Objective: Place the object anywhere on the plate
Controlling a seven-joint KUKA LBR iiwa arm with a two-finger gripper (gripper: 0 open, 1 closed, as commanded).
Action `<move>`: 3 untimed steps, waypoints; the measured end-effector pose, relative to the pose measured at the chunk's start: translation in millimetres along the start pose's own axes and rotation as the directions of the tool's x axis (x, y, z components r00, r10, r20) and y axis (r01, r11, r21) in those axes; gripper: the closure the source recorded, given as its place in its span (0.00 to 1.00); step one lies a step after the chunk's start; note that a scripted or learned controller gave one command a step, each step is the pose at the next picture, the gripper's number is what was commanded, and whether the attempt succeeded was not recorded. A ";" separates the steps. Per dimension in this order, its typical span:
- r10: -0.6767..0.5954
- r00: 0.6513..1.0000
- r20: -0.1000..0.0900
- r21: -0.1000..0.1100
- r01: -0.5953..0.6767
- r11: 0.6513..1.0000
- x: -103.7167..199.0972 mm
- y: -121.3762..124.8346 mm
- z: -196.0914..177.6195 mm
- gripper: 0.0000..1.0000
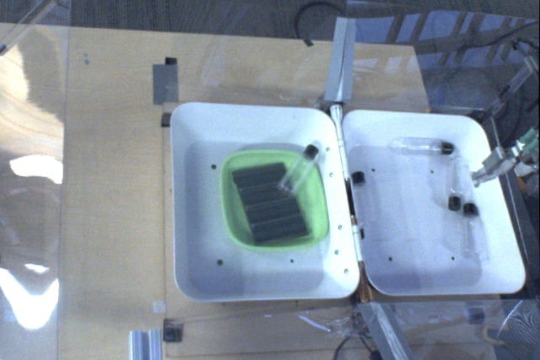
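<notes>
Nearest to us is the bench (110, 265), made of light wood, and on it sit two white bins side by side. In the left bin (196, 265) we see a green plate (234, 223). A black block (268, 205) with ridges lies in the middle of the plate. A clear tube (295, 174) with a black cap lies tilted on the plate's far right corner. Its low end rests on the block and its cap pokes out past the plate's rim. In the right bin (413, 265) we see more clear tubes with black caps. One (418, 146) lies along the far side, and two lie near the right wall with their caps (461, 206) close together. A small black cap (358, 177) sits alone by the left wall. The gripper (489, 170) comes in from the right, over the right bin's right wall, close to those two tubes. We cannot tell if it is open or closed, and we see nothing held in it.
</notes>
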State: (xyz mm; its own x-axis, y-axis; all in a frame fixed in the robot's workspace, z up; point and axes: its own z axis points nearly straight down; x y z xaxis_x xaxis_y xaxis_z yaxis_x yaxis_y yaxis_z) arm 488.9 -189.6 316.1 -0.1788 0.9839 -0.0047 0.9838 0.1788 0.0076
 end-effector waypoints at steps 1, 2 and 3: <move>-0.005 1.000 -0.001 0.001 0.005 1.000 19.8 3.4 53.0 0.00; -0.028 1.000 -0.002 0.003 0.028 1.000 -19.5 17.7 93.0 0.00; -0.009 1.000 -0.001 0.000 0.009 1.000 -20.3 24.5 98.0 0.00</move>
State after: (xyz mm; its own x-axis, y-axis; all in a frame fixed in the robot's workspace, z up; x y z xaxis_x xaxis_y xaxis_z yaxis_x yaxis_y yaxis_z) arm 517.5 -205.5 218.4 -0.1873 0.9823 -0.0035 0.9823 0.1873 0.0071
